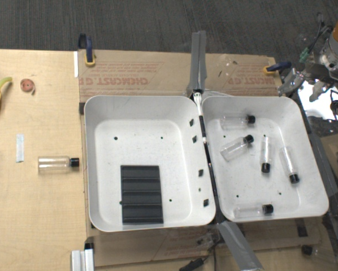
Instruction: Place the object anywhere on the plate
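— Where are your vials?
— Five clear vials [238,146] with black caps lie scattered in the right bin [304,205]. The dark ribbed plate [141,194] sits low in the left bin [98,208], bare.
— Which step are you on?
— By my reading, the very start: nothing is picked. You next need to descend over one vial and grip it.
— And your gripper?
— The gripper [307,86] hangs beyond the right bin's far right corner, touching nothing. Its spread I cannot tell.

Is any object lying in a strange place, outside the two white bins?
Yes. One clear plastic vial with a black cap lies on its side on the wooden bench, left of the left white bin.
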`<state>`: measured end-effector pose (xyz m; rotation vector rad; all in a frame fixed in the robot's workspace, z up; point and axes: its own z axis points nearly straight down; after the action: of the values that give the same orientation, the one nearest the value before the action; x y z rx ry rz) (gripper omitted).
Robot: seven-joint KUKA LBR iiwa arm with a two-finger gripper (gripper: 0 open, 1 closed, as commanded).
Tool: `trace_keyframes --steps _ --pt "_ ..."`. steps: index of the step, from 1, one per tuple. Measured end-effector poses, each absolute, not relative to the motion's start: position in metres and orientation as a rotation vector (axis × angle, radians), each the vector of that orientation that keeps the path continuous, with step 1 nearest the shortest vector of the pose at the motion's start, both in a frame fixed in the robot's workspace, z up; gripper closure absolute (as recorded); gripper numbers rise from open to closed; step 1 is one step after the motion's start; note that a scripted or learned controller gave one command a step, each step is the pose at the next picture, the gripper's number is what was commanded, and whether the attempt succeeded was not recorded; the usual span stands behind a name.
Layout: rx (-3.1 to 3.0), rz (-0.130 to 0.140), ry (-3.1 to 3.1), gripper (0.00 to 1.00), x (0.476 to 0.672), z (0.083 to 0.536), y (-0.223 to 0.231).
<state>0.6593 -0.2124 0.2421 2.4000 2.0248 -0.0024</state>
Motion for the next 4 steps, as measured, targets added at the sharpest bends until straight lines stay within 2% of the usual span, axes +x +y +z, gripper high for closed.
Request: trace_keyframes --steps 1,2,3,4 --pt "2.455 -0.004 1.959 0.00 0.646 0.354 -0.214" --pt "2.448 -0.004 1.969 0.00 0.657 0.441 -0.215" --pt "2.617 -0.007 1.740 0.00 0.659 0.440 -0.157" --pt "2.749 -0.008 1.525 0.00 0.641 0.439 -0.211"
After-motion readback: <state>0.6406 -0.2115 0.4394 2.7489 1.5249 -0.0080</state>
